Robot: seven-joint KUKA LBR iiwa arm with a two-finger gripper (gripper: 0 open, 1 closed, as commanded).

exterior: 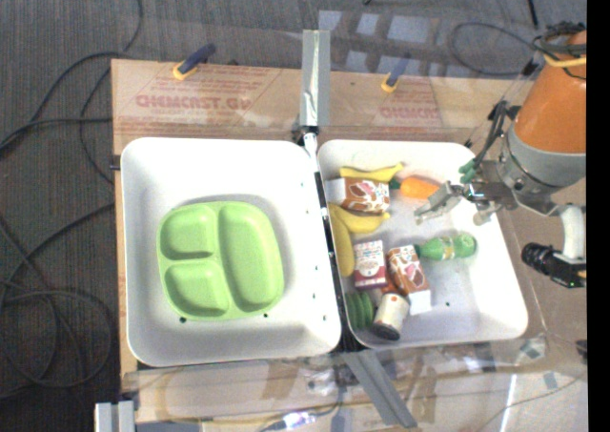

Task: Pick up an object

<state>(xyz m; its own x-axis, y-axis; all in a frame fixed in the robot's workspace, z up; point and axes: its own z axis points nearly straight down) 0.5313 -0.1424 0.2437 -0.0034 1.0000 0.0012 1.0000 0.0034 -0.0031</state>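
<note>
Where the gripper (440, 201) hangs over the right bin (496, 311), its fingers are seemingly spread, holding nothing.

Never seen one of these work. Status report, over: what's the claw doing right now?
Gripper low over right bin, beside the orange carrot. Nothing seen held. Green bottle, cartons, bananas crowd close.

Around your two-finger gripper (440, 201) the white right bin (496, 311) is crowded on the far side from the arm: an orange carrot-like piece (419, 188) lies just beside the fingertips, a green plastic bottle (448, 248) sits just below them, and small brown cartons (386, 266) with yellow bananas (357, 218) block beyond. Bare bin floor opens beneath the arm's wrist.
</note>
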